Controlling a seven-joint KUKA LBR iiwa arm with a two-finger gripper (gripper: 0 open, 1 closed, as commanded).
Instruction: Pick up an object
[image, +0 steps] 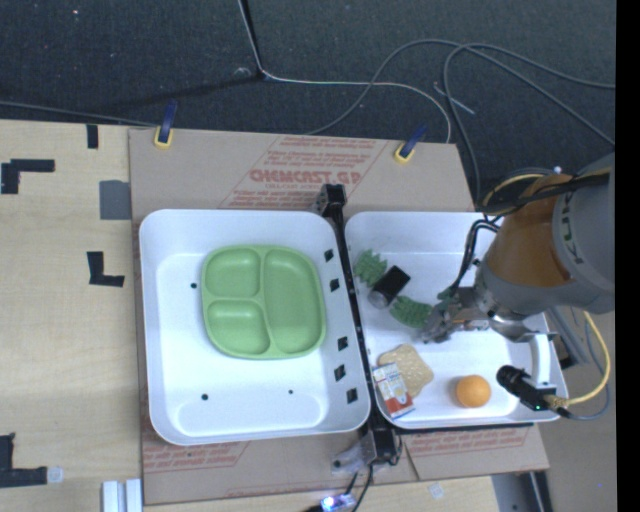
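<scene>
Honestly, from the overhead camera the pick looks barely started. The tool is down low in the right bin, right beside a green leafy thing, but I can't tell how it's set or whether it has anything. The orange, cracker, small carton and dark cylinder all sit loose. The green plate lies in the left bin.

Two bins, seven things inside
Two white bins: one green divided plate, two green leafy pieces, one black-and-silver cylinder, one cracker, one small packet, one orange.
</scene>
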